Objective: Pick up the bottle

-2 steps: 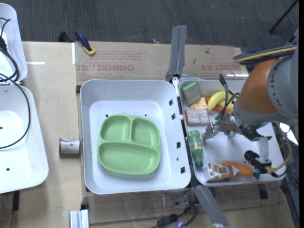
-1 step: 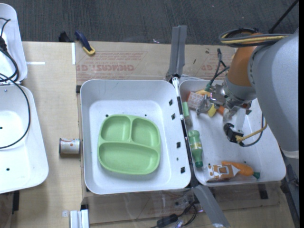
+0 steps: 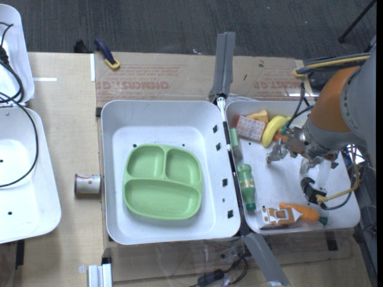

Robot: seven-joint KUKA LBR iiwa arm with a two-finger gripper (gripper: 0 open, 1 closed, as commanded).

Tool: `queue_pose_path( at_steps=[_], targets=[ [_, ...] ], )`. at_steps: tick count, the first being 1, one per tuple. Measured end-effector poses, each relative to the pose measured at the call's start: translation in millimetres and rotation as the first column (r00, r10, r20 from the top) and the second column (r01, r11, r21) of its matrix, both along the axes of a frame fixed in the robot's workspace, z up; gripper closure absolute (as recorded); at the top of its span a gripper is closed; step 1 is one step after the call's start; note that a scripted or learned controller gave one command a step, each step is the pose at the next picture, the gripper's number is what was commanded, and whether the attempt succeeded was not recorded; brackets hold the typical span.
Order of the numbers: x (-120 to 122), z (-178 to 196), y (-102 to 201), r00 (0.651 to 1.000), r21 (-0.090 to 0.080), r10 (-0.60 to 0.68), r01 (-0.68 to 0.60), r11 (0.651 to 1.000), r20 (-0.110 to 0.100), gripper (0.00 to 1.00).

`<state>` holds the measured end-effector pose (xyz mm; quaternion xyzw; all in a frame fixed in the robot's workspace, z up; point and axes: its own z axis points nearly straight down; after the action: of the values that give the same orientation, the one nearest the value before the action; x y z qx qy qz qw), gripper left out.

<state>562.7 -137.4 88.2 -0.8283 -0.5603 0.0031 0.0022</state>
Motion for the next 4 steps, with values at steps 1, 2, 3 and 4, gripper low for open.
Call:
queue_pose_path(
  at_steps=[1, 2, 3, 4],
  targets=[
    [-85.8, 0.1, 31.5, 0.979, 0.0, -0.202, 0.202, 0.979, 0.001, 0.0],
    [-32.7, -0.8, 37.0, 0.872, -0.005, -0.49, 0.49, 0.872, 0.0, 0.0],
    [-33.9, 3.9, 37.0, 0.875, -0.01, -0.485, 0.485, 0.875, -0.009, 1.0],
    [-33.9, 3.9, 37.2, 0.875, -0.01, -0.485, 0.485, 0.875, -0.01, 0.0]
  ],
)
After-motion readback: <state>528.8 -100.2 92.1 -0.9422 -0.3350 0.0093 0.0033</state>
